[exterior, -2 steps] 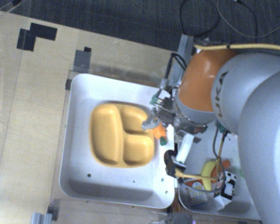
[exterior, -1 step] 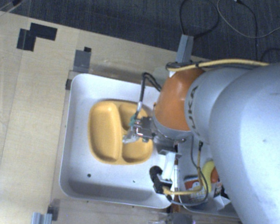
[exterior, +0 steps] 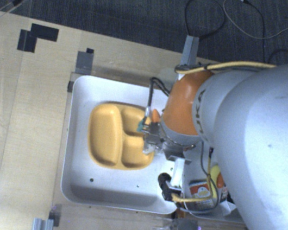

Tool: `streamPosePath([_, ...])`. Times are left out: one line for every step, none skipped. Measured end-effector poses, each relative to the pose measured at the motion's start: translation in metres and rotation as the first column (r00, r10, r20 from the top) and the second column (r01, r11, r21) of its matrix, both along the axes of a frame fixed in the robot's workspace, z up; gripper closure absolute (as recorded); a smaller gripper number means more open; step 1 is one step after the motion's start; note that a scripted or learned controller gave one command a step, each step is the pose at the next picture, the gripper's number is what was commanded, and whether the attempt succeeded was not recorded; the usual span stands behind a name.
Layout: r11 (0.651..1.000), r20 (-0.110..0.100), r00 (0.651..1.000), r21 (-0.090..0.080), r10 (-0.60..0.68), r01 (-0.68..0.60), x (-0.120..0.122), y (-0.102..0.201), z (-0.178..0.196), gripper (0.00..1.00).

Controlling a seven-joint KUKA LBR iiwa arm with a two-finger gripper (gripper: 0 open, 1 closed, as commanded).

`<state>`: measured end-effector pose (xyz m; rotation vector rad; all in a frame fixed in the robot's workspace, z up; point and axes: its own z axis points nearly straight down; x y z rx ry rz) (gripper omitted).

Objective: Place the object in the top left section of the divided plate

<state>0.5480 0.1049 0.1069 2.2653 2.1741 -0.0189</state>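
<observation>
A yellow divided plate lies in the left white bin. It has one long section on its left and two smaller ones on its right. My gripper hangs over the plate's right edge, between the two smaller sections, and is mostly hidden under the orange wrist band. A small orange and teal bit shows at the gripper's upper side. I cannot tell whether it is an object or part of the tool.
The grey arm covers most of the right bin. Below the wrist, a few packaged items with red and yellow labels show in that bin. Black cable loops near the divider between the bins.
</observation>
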Motion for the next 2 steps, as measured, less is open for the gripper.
streamPosePath([0.992, 0.011, 0.992, 0.011, 0.123, -0.123, -0.06, -0.037, 0.078, 1.0])
streamPosePath([0.927, 0.011, 0.927, 0.009, 0.376, -0.376, -0.06, -0.114, 0.077, 1.0])
